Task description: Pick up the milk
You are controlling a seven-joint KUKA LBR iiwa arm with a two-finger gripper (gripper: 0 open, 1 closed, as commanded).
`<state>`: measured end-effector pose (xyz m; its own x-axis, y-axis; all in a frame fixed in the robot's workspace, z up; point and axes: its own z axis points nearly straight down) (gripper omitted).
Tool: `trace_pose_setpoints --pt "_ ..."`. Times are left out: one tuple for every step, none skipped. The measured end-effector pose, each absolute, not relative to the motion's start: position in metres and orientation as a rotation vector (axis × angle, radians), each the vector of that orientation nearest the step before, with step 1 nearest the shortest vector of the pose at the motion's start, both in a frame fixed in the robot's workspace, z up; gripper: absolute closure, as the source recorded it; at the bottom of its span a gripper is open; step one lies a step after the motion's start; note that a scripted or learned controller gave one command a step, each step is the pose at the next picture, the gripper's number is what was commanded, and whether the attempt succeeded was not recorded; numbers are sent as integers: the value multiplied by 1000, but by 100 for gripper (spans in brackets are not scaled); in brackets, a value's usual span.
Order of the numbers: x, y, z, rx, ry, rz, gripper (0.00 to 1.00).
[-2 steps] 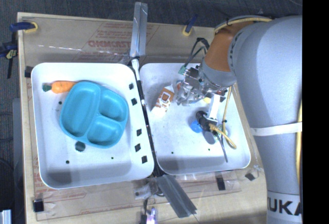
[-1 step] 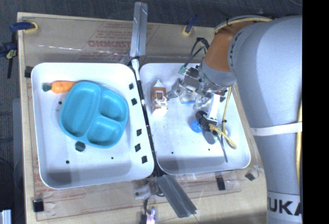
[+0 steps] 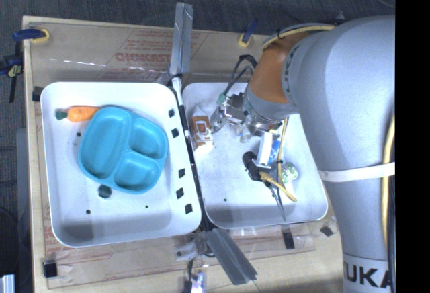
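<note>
Hand (image 3: 228, 115) low over the upper middle of the right bin (image 3: 228, 191), under the wrist. Cannot tell from this slant how wide open or closed. Nothing seen gripped.

Taken as the milk (image 3: 269, 148): blue and white carton, tilted, just right of the hand and partly under the arm (image 3: 349, 117). Not certain; label too small to read.

Risks, as judged:
- Wrong pick. Small brown and white carton (image 3: 200, 130) just left of the hand, close to the bin's left wall, about as near as the milk.
- Poor view of the milk under the wrist, hence a likely off-centre closing or a knock sideways.
- Tilted carton: may tip or slide out on closing.
- Small green thing (image 3: 289, 173) near the milk's lower end; could be dragged or caught along with it.

Further out: left bin (image 3: 60, 204) with a blue divided plate (image 3: 124, 148) and a carrot (image 3: 82, 113) at its upper edge, well apart, no obstruction. Both bins on the table (image 3: 87, 43).
</note>
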<state>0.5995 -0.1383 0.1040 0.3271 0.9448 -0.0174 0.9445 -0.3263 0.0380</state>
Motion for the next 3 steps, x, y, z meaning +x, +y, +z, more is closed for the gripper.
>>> trace_pose_setpoints --pt "641 -131 95 2607 1705 -33 0" --pt "643 -120 100 2612 1730 -23 100" --pt "586 -135 88 2866 1305 -12 100"
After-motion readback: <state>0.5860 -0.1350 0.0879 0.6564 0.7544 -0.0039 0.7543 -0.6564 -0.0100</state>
